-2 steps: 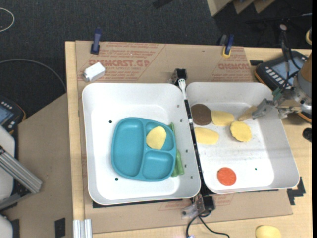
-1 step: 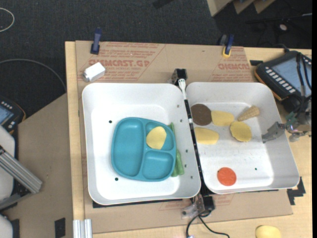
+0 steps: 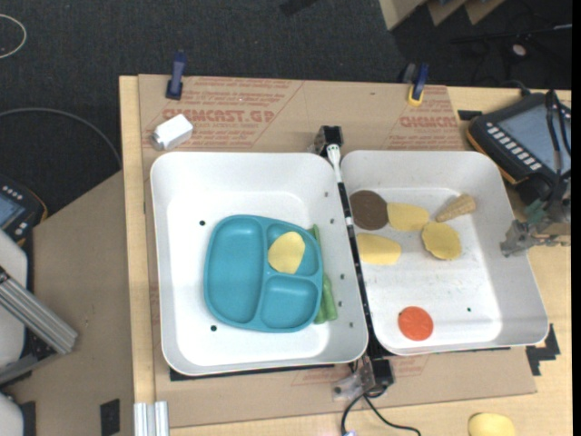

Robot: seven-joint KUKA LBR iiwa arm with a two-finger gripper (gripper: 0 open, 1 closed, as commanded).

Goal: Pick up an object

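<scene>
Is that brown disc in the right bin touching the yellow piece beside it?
Touching. In the camera view, the brown disc and the yellow piece to its right meet edge to edge, with no white bin floor showing between them.

Green item (image 3: 324, 284) mostly hidden behind teal tray (image 3: 245, 280); yellow object (image 3: 490, 424) cut by bottom edge.

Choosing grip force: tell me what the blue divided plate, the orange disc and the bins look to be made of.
Blue divided plate: probably moulded plastic, smooth with a soft sheen and rounded compartment ridges. Orange disc: matte, flat, uniformly coloured; likely plastic or rubbery toy food, though the view leaves it open. Left bin and right bin: thin white moulded plastic by their look, with rounded corners and lightly glossy walls.
</scene>
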